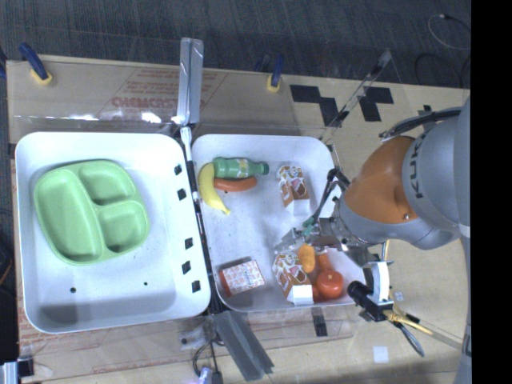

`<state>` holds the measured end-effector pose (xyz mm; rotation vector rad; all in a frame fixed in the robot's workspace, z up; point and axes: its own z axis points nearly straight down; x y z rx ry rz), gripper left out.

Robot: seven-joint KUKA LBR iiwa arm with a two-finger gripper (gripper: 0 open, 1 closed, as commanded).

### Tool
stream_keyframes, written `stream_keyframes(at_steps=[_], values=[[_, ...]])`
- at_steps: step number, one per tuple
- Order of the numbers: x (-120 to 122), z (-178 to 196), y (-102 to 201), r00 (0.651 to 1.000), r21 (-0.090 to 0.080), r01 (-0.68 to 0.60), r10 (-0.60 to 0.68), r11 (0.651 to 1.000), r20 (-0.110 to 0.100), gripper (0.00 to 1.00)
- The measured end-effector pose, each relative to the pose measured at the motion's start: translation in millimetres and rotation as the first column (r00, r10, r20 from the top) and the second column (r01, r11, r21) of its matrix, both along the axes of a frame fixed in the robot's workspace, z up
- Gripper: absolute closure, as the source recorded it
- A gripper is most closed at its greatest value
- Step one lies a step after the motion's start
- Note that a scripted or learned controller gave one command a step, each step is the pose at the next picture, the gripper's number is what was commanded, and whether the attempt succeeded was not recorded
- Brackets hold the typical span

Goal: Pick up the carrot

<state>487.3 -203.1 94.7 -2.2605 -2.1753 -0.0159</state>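
The carrot, an orange-red stick, lies in the right bin near its far left. It rests just below a green bottle and touches a yellow banana. My gripper hangs low over the near right part of the same bin, above a cluster of small food items and well to the right of the carrot. The grey arm with its orange band reaches in from the right.
A patterned snack pack lies between the carrot and the gripper. Under the gripper are another pack, an orange piece, a red tomato and a small box. The left bin holds a green divided tray.
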Motion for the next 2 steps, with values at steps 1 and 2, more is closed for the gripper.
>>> stream_keyframes(at_steps=[1, 2], values=[[-0.5, 9.1, -2.0, 1.000, -0.005, -0.003, 0.003, 1.000, -0.002, 1.00], [3.3, 140.4, 69.2, 0.992, -0.009, 0.125, -0.125, 0.992, -0.005, 1.00]])
